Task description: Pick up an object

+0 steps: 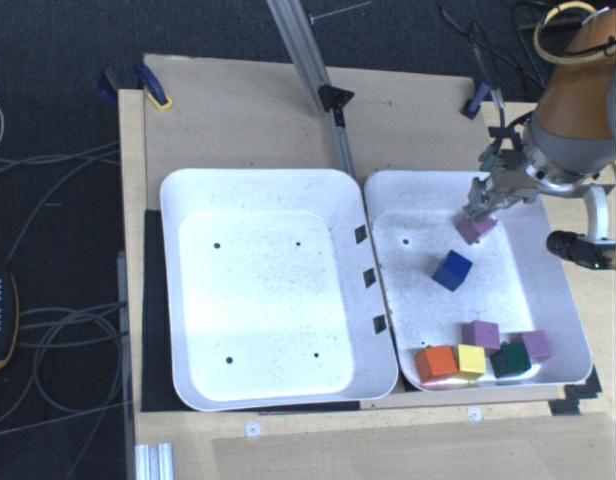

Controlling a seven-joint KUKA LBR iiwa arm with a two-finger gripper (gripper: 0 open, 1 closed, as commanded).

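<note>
Purple small block (pixel 475 230) sat pinched at the tips of the two-finger gripper (pixel 480 217), whose fingers were closed on it, above the right white bin (pixel 558 278). Toward the near rim, below the gripper, lay a blue cube (pixel 452 270) on open floor; further down, orange (pixel 437 362), yellow (pixel 471 360), green (pixel 510 360) and two purple blocks (pixel 481 333) crowded the rim. Beyond the bin's left wall, the left white bin (pixel 178 268) offered broad room.
</note>
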